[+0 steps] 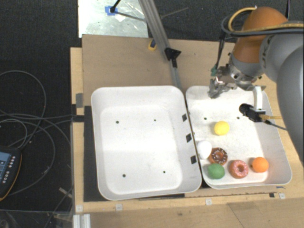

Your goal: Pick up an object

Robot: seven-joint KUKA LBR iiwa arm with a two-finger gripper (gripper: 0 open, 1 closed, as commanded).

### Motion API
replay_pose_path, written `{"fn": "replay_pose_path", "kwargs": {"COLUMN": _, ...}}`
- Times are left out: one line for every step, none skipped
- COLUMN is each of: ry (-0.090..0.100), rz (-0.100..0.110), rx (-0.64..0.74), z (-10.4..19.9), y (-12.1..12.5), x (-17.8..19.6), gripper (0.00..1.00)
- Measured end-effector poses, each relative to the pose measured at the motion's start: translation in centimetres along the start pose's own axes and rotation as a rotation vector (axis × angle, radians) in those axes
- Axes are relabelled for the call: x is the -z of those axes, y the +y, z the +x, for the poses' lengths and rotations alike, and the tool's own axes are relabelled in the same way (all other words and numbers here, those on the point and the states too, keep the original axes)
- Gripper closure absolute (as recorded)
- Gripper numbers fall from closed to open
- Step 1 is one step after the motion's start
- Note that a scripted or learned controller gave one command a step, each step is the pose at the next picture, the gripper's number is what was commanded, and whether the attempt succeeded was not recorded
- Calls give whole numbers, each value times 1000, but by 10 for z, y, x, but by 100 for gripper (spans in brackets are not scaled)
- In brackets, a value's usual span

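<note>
The right bin (pixel 280 151) holds several small objects: a yellow ball (pixel 222 128), a white round piece (pixel 204 149), a brown sprinkled donut (pixel 219 155), a green ball (pixel 216 171), a pink donut (pixel 238 168) and an orange ball (pixel 260 164). My gripper (pixel 216 88) hangs over the far left part of this bin, up and away from the objects, about a hand's width beyond the yellow ball. Nothing shows between its fingers.
The left bin (pixel 102 127) lies beside the right one, joined by black clips (pixel 188 137). A grey tripod pole (pixel 159 27) slants across the back of the bench. Cables and a pendant (pixel 7 167) lie on the floor at left.
</note>
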State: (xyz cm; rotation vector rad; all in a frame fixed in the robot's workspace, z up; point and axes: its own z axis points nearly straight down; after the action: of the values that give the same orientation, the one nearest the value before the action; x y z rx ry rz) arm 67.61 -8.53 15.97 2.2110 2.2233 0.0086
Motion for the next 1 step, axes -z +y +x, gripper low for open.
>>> {"fn": "replay_pose_path", "kwargs": {"ry": -1, "rz": -2, "rx": -1, "z": -7, "y": 4, "x": 63, "gripper": 100}}
